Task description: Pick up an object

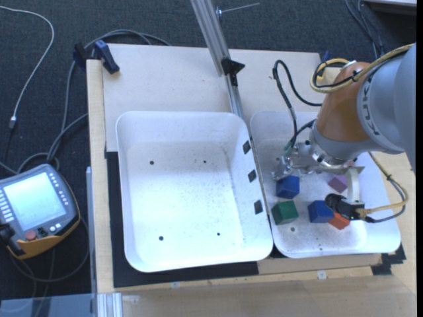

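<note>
My two-finger gripper [285, 172] sits low in the right-hand shallow white bin [317, 246], directly above and seemingly touching the dark blue cube [288, 187]. Whether my jaws are open or closed on it, I cannot tell. A green cube [285, 212] lies just below it; a second blue block [320, 211], an orange block [339, 222] and a pale purple block [338, 183] lie to the right

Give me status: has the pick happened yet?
Not yet. Done: the arm has reached into the right bin. In hand: the gripper sits low, just above a blue block. Left: grasp and lift; all blocks, including the green one, lie on the floor.
</note>
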Available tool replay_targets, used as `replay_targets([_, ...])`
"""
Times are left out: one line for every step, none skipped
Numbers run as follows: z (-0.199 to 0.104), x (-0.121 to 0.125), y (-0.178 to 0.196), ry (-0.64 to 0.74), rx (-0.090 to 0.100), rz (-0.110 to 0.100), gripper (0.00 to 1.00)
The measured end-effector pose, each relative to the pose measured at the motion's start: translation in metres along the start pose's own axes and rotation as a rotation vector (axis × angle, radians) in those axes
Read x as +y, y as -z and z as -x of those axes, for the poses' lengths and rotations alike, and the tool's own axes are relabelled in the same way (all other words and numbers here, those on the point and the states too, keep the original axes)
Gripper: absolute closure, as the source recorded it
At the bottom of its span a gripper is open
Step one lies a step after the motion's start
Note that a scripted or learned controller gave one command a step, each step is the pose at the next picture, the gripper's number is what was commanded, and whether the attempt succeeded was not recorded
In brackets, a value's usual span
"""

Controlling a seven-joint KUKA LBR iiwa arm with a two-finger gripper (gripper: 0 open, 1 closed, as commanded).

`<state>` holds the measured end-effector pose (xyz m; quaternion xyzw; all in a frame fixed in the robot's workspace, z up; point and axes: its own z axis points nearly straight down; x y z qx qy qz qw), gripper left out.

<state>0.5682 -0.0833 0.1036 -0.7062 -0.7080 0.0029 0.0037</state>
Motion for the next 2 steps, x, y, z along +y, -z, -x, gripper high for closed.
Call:
replay_targets([-0.056, 0.014, 0.098, 0.005, 0.0, 0.014, 1.0])
replay_targets([-0.171, 0.0, 0.129, 0.008, 0.001, 0.007, 1.0])
